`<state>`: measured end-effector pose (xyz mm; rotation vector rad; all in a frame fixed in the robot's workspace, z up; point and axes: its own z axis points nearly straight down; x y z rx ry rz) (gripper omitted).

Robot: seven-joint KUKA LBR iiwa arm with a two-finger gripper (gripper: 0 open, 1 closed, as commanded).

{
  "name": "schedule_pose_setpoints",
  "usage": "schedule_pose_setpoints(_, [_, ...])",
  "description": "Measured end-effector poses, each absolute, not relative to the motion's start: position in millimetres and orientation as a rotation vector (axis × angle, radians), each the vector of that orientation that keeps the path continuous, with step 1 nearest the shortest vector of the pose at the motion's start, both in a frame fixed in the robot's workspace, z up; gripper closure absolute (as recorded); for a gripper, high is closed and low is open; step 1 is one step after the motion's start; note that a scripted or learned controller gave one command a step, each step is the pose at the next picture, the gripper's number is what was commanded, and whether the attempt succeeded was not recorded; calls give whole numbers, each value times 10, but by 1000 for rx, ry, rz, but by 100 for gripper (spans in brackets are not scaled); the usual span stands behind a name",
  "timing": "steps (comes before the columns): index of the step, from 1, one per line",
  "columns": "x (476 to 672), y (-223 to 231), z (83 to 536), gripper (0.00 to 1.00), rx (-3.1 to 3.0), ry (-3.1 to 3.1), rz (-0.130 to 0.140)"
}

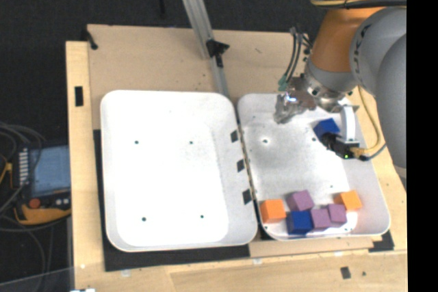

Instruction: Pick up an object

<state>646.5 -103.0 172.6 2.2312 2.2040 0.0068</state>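
My gripper (284,110) hangs over the far left part of the right bin (287,161), above bare bin floor. A blue block (326,128) lies just to its right, partly tucked under the wrist. Along the bin's near edge sits a cluster of blocks: an orange one (274,209), a purple one (300,200), a blue one (299,221), two more purple ones (320,218) (337,213) and a second orange one (351,200). I see no block at the gripper's tip.
The left bin (171,167) lies beside the right one, with black clips (239,164) along the seam. A slanted metal rail (195,3) rises behind the bins. A control box with cables (44,174) sits off the bench's left side.
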Motion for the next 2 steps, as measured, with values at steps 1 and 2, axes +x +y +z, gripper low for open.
schedule_pose_setpoints(1, [6481, -1046, 2275, 100, 2223, 2211, 7])
schedule_pose_setpoints(2, [6496, -504, 2208, 100, 2215, 2229, 0])
